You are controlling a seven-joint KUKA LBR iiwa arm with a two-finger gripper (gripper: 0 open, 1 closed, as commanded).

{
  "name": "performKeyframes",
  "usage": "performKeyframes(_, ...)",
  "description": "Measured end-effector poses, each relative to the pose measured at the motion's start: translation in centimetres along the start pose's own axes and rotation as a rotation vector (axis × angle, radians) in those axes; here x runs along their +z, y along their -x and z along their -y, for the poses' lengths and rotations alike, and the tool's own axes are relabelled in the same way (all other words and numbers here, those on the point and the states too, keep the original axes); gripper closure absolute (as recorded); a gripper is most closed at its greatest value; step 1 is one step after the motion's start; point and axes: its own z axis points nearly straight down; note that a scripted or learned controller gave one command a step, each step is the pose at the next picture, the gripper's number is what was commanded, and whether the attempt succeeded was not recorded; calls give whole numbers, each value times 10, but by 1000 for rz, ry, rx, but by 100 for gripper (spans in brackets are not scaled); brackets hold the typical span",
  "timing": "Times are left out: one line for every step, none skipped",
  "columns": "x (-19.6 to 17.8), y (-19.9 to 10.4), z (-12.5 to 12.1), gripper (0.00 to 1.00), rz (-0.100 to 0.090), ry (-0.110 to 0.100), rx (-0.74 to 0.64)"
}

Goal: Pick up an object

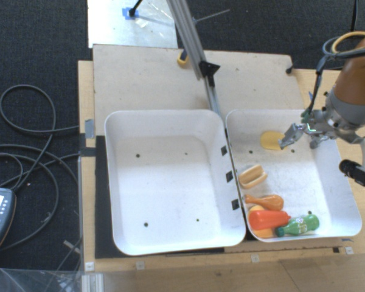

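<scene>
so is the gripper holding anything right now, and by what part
Nothing is held: the gripper is beside the yellow disc with nothing between its fingers.

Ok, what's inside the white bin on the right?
In the right white bin: a yellow flat piece, hot dog toy, orange drumstick, red-orange carrot, green bottle. Anything beneath that pile is hidden.

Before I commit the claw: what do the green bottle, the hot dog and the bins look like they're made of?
Green bottle: probably hard moulded plastic; it shows a glossy highlight and a pale label.
Hot dog: likely toy plastic or foam; matte tan bun, uniform colour, too small to settle.
Bins: smooth white plastic-looking trays with rounded moulded corners, slightly speckled floors.
</scene>
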Motion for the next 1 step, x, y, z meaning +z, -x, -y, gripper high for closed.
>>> performKeyframes(-2,0,-1,0,1,4,-1)
